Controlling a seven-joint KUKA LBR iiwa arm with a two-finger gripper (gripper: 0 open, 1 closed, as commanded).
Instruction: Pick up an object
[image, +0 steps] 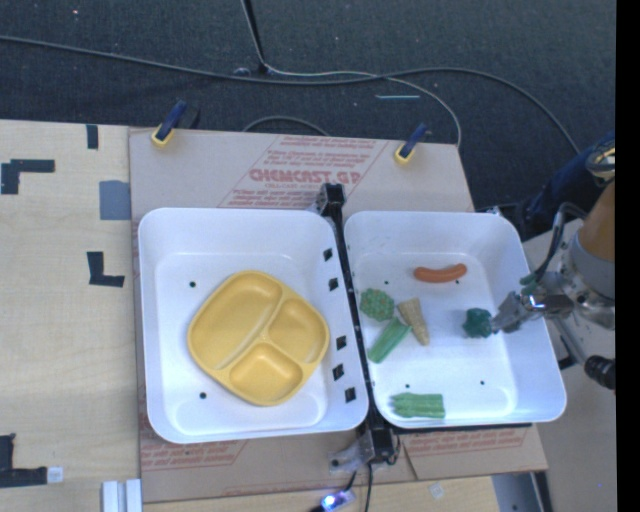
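Claw (503, 318) at the right wall of the right bin (500, 232), beside a dark green toy (478, 322).
Whether the claw is open or closed, I cannot tell. The same bin holds a sausage (440, 272), a cone (416, 320) and a green block (417, 405). A yellow plate (259, 336) lies in the left bin (160, 300).

A cardboard-topped bench (300, 170) bears two white bins (165, 300).

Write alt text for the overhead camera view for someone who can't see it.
A gripper reaches in from the right toward a dark green toy in the right bin, which also holds a sausage, a cone and other green toy foods. The left bin holds a yellow divided plate.
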